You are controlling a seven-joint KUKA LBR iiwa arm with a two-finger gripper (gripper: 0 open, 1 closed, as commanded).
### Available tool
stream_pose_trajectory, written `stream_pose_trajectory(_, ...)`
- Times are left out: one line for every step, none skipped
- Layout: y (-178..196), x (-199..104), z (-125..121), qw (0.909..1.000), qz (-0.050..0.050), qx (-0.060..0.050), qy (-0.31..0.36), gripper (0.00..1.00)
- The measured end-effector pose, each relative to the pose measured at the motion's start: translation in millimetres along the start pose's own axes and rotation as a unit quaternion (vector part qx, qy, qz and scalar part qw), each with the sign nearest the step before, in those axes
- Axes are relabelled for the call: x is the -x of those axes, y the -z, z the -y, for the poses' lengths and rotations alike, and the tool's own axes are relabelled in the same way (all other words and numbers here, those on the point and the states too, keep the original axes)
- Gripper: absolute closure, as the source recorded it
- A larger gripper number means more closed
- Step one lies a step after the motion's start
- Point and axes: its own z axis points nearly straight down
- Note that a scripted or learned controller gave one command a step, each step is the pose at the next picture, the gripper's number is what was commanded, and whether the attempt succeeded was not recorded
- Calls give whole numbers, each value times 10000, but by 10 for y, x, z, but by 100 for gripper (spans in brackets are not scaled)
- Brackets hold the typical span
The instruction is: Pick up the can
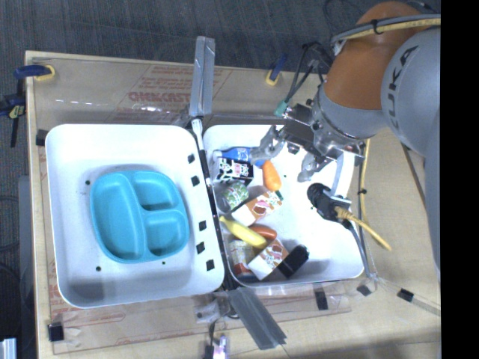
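The can [236, 194], small with a greenish label, lies near the left wall of the right bin [340, 256], among other groceries. My gripper [290, 158] hangs over the back part of that bin, up and to the right of the can. Its fingers are spread open with nothing between them. One fingertip [271, 146] is close to an orange carrot [272, 176], the other fingertip [307, 170] is over bare bin floor.
Packed along the right bin's left side are a blue-and-white carton [238, 155], a cow-patterned carton [234, 171], a snack box [259, 206], a banana [244, 231], another box [270, 259] and a black block [295, 260]. The left bin [67, 275] holds a blue divided tray [139, 215].
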Motion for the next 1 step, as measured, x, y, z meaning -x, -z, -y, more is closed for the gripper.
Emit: stream_pose_trajectory(-1598,551,111,9963,9,-17,-860,0)
